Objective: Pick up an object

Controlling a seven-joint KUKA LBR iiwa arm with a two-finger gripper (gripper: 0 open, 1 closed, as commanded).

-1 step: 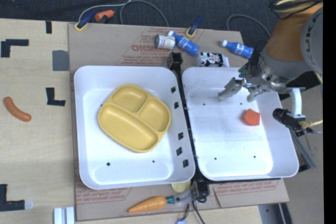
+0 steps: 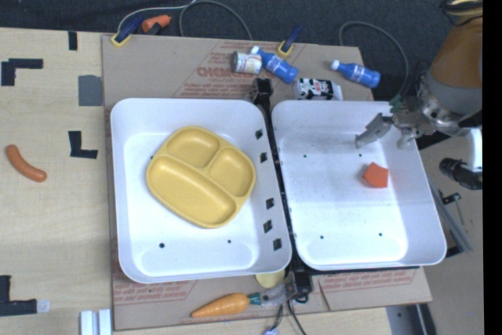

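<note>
In the camera view the grey two-finger gripper (image 2: 384, 131) hangs over the upper right of the right-hand shallow white bin (image 2: 314, 247), its fingers spread apart and holding nothing; the small orange block (image 2: 376, 176) lies on that bin's floor just below the gripper, towards the near rim, with no clear long axis. Red printing on the brown cardboard sheet (image 2: 157, 67) over the worktop is too faint to read; the labels on the bottles behind the bins are illegible too.

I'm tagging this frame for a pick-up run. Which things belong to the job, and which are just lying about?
Job:
- small orange block in the right white bin
- gripper, above that bin's far end

Lying about:
- yellow divided plate in the left bin
- toy carrot
- toy sausage
- blue bottles
</note>
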